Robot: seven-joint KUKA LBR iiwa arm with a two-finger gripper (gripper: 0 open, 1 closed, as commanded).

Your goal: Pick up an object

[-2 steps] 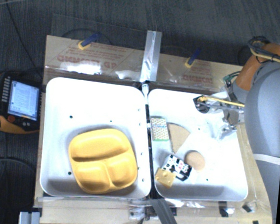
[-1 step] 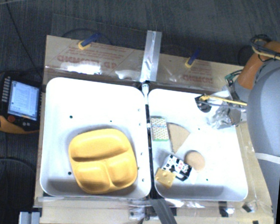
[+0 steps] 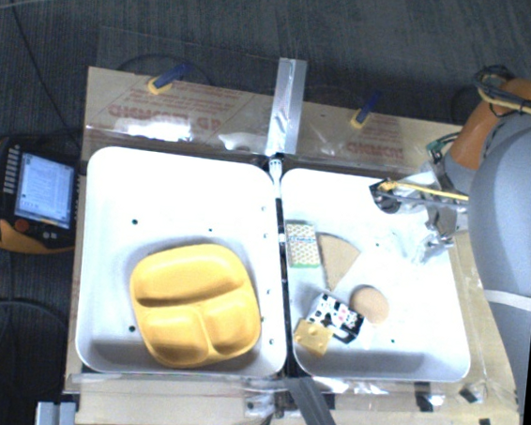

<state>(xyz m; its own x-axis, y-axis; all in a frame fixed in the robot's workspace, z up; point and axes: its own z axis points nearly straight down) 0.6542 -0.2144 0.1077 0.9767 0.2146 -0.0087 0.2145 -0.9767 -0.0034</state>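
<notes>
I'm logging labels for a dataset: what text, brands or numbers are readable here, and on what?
Nothing reads clearly.
Red lettering on the clear plastic sheets: too blurred.
Lit screen of the orange-edged handheld pendant: too small.
Black-and-white printed packet: no legible words.

Orange-edged pendant point(image 3: 33, 194) on floor left of bench point(image 3: 102, 105), screen lit

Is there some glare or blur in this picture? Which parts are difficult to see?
Camera view: glare streaks the clear sheet behind the bins; the left bin and right bin are bright, nearly washed out; the tray has a soft sheen; the tool is blurred against the white.
</notes>
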